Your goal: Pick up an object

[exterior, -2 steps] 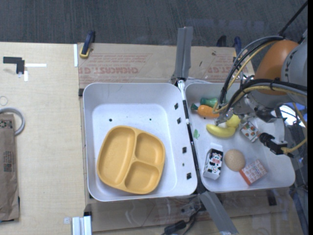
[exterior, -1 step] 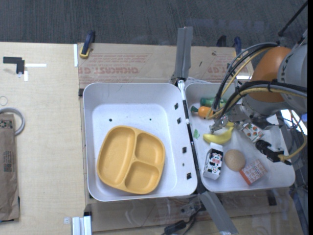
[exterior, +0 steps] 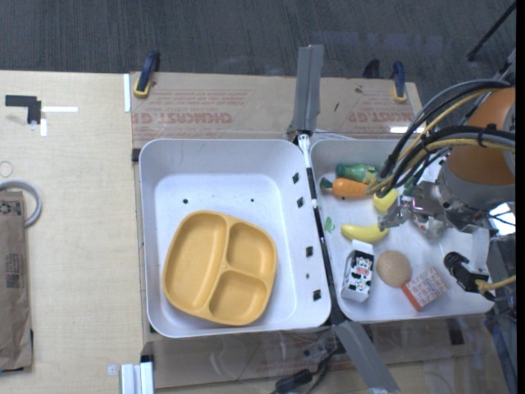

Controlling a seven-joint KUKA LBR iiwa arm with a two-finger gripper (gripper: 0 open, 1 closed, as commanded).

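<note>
The right bin [exterior: 328, 150] holds several small items. An orange carrot [exterior: 349, 189] lies next to a green vegetable [exterior: 358, 171] at the back. A yellow banana [exterior: 365, 232] rests mid-bin, with a small yellow piece [exterior: 385, 201] just behind it. Toward the front are a black-and-white milk carton [exterior: 358, 275], a tan round ball [exterior: 394, 268] and a red-and-white box [exterior: 425, 288]. My gripper [exterior: 413, 210] hangs low over the right half of this bin, to the right of the banana and behind the ball. Its metal head blurs together with the cables.
A yellow divided plate [exterior: 220, 268] lies in the left bin [exterior: 156, 220]. The arm's orange band [exterior: 482, 158] and looping cables [exterior: 418, 142] cover the right bin's far right side. A grey divider post [exterior: 308, 89] stands between the bins at the back. A brown paper bag [exterior: 12, 277] lies at the far left.
</note>
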